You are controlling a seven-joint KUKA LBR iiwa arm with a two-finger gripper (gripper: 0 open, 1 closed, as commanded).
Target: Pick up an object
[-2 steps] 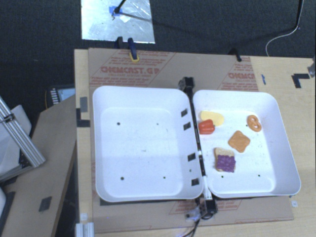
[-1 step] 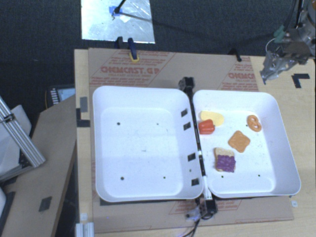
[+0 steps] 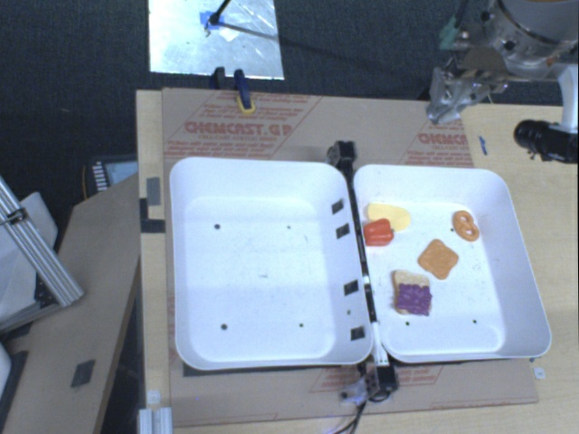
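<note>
5 small food-like pieces lie in the right bin [image 3: 507, 242], and none of them is in the gripper [image 3: 450, 107], which hangs at the top of the camera view beyond that bin's far rim, over the cardboard sheet [image 3: 271, 120] rather than over the bin's floor. Every candidate therefore lies toward the near side of the bench from the gripper, and down. Nearest to it look the yellow piece [image 3: 389, 214] and the pretzel [image 3: 465, 225], both in the far half of the bin; the pretzel sits almost straight nearward of the gripper, the yellow piece nearward and to the view's left. Touching the yellow piece on its near side is the red piece [image 3: 378, 232], close by the bin's left wall, so a grasp there would be crowded. An orange cracker [image 3: 438, 259] lies alone near the middle, turned like a diamond, apart from its neighbours. The purple-topped piece [image 3: 412, 295] lies nearer the front, its long axis running roughly near to far. As for the gripper's state, I cannot tell; the view is too blurred there. The left bin [image 3: 190, 242] holds nothing that I can make out. My judgement is that the pick is not yet begun, and the pretzel or cracker offers the cleanest approach.
</note>
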